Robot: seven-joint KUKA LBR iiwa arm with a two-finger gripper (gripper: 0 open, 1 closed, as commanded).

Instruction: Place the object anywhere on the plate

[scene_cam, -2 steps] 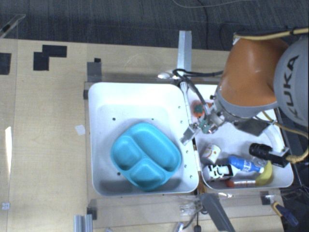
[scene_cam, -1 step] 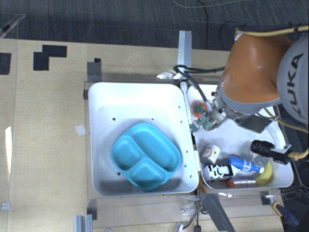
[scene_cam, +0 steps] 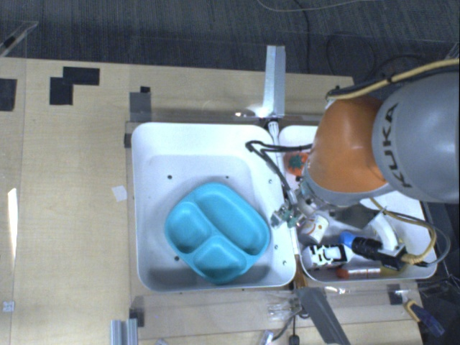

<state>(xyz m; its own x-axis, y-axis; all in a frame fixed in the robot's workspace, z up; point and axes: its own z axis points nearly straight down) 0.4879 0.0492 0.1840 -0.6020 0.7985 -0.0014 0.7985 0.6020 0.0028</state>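
Grey arm (scene_cam: 420, 131) with black KUKA lettering, orange band (scene_cam: 347, 149), black and yellow cables.

Plate (scene_cam: 215, 230) in L bin (scene_cam: 147, 164).

Smooth glossy blue plastic plate (scene_cam: 217, 231)

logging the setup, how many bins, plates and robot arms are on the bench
white bins: 2, left bin and right bin
blue plate: 1
robot arm: 1
total: 4
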